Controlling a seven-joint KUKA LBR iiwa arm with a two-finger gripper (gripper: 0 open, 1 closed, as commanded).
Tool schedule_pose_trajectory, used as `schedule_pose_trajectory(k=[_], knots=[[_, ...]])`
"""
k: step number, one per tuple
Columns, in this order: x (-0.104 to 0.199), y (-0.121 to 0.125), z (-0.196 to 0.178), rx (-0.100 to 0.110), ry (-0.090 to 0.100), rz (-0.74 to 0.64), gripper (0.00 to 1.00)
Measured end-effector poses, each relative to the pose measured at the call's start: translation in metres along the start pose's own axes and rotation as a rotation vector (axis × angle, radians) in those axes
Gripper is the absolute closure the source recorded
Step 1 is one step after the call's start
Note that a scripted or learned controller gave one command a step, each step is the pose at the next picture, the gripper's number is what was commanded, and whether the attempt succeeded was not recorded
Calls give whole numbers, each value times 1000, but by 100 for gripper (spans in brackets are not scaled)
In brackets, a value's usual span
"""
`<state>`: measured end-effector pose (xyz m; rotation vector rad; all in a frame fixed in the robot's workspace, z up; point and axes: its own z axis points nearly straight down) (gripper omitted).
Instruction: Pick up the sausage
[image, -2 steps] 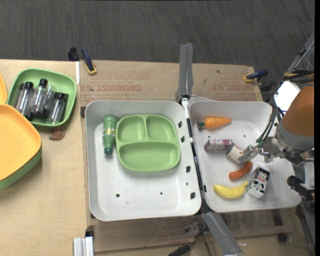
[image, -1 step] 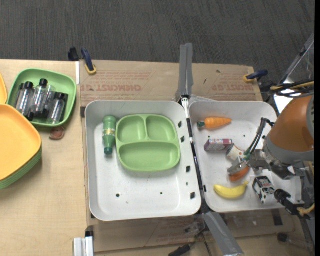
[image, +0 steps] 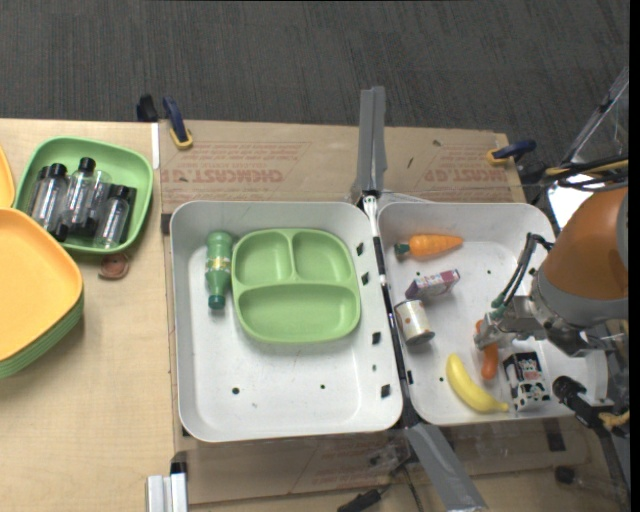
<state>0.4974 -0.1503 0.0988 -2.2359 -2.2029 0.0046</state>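
Jaws hidden, can't tell their state. Gripper sits over the sausage beside the banana; lift not yet done.

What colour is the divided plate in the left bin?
Light green, seen clearly in the camera view: divided plate.

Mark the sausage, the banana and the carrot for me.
sausage (image: 488, 364): camera view, right bin, on its reddish body just below the gripper.
banana (image: 470, 386): camera view, right bin, on the middle of its yellow curve.
carrot (image: 436, 243): camera view, right bin's far end, on the orange body.
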Motion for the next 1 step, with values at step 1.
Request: schedule_pose_trajectory(k=[1], knots=[[55, 37, -97, -2, -1, 51, 100]])
